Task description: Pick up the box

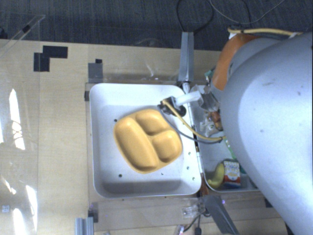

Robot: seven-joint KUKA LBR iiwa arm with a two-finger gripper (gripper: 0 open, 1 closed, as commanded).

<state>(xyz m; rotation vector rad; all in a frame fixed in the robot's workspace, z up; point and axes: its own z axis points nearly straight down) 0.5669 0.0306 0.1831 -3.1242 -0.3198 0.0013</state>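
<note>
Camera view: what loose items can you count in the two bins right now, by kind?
Yellow three-compartment tray in the left bin: 1
Banana in the right bin: 1
Small box beside the banana: 1
Total in sight: 3. The arm covers most of the right bin, so more may lie beneath it.

The bench (54, 146) bears two white bins (105, 180) side by side.

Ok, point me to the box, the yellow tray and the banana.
box (232, 173), camera view, its printed top face.
yellow tray (147, 140), camera view, the ridge between its compartments.
banana (216, 176), camera view, its curved middle.
</note>
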